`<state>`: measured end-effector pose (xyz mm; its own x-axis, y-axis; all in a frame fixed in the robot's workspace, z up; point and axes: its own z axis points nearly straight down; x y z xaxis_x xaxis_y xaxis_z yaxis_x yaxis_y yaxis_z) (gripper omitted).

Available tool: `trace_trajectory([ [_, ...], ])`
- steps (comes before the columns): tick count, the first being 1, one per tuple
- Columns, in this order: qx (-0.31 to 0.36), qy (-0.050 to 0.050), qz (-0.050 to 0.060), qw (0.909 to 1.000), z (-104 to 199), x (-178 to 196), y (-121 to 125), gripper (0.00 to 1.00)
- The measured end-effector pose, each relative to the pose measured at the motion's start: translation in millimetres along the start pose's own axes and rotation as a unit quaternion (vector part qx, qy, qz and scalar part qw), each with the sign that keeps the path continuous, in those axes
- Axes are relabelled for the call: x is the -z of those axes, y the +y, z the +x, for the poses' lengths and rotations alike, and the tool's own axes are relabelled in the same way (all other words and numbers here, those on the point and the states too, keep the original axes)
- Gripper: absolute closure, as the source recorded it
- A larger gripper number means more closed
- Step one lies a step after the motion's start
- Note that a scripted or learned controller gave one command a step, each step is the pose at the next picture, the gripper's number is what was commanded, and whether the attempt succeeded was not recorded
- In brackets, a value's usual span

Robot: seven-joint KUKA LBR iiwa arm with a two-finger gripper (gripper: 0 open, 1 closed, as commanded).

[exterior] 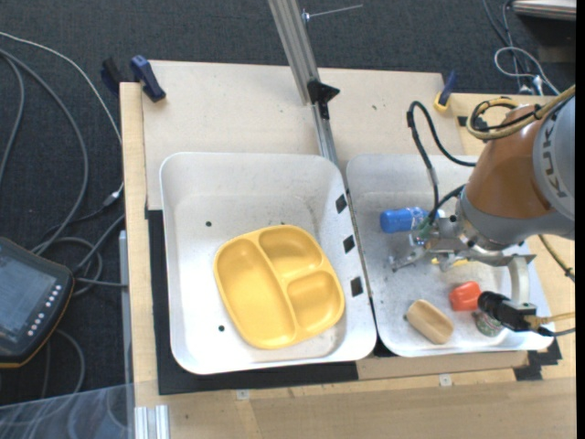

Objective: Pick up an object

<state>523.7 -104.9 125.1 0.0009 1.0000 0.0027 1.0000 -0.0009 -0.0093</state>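
Pale counter (228,108) carries two white bins. Right bin (384,327) as landmark: gripper (430,245) low over its middle, grip state cannot tell. Blue cylinder (398,219) in bin just left of gripper. Tan block (430,321) and red piece (464,295) near bin's front edge. Yellow tray (279,286) lies in the neighbouring left bin (183,181).

Robotics lab, plywood bench (228,108) on dark carpet (55,26), loose cables (37,108), teach pendant (27,300), aluminium camera post (292,26)
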Motion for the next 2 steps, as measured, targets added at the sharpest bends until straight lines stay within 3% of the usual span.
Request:
trace_trajectory([
  [1, 0.001, 0.0, -0.005, 1.0, 0.8, 14.5, 2.6, 1.0],
  [2, 0.001, -0.002, -0.008, 1.0, -8.4, 64.2, 0.8, 1.0],
])
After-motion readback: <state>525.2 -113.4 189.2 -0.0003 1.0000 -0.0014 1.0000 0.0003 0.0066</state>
